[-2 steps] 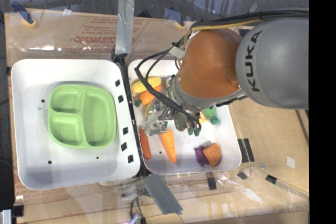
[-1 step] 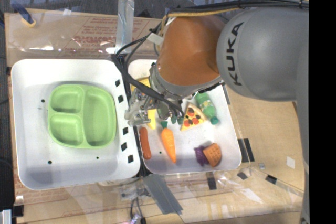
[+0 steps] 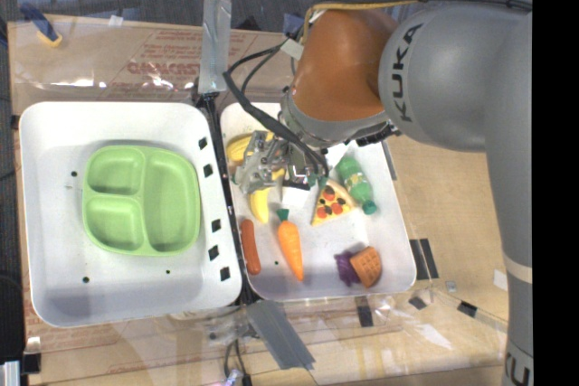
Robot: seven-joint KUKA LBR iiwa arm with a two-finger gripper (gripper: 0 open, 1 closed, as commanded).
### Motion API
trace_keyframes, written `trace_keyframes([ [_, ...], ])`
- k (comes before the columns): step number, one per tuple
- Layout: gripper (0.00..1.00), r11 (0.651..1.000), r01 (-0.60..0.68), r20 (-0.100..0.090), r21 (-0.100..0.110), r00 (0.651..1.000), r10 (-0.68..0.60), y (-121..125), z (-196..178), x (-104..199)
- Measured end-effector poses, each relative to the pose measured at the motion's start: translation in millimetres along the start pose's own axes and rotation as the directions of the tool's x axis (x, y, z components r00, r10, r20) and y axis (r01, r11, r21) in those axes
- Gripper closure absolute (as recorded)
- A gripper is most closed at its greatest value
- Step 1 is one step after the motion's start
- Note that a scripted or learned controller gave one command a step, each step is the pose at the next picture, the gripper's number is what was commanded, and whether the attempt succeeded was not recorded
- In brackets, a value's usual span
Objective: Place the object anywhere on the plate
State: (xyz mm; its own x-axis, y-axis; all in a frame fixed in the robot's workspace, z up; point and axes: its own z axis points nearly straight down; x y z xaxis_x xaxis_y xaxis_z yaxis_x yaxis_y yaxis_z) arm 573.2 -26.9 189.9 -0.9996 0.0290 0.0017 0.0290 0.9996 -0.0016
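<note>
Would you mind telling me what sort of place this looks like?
Probably a robotics lab test bench: a KUKA arm reaches over two white bins, toy food like a carrot lies in one, a green plate in the other.

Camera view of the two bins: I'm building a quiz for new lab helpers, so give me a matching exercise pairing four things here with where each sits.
Things:
1. green plate
2. carrot
3. pizza slice
4. hot dog

Places:
A. right bin, along its left wall
B. left bin, by itself
C. right bin, just right of the hot dog
D. right bin, next to the green bottle

Pairs: 1-B, 2-C, 3-D, 4-A
</note>
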Motion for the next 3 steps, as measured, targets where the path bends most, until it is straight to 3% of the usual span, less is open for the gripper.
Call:
trace_keyframes([
  [1, 1.0, 0.993, 0.117, 0.0, -0.003, 0.993, -0.117, 92.2, -12.7, 53.1],
  [2, 0.0, 0.994, 0.113, 0.0, -0.002, 0.994, -0.113, 89.8, -12.5, 52.9],
  [3, 0.0, 0.96, -0.281, -0.003, 0.0, 0.96, 0.281, 48.6, -19.2, 86.8],
])
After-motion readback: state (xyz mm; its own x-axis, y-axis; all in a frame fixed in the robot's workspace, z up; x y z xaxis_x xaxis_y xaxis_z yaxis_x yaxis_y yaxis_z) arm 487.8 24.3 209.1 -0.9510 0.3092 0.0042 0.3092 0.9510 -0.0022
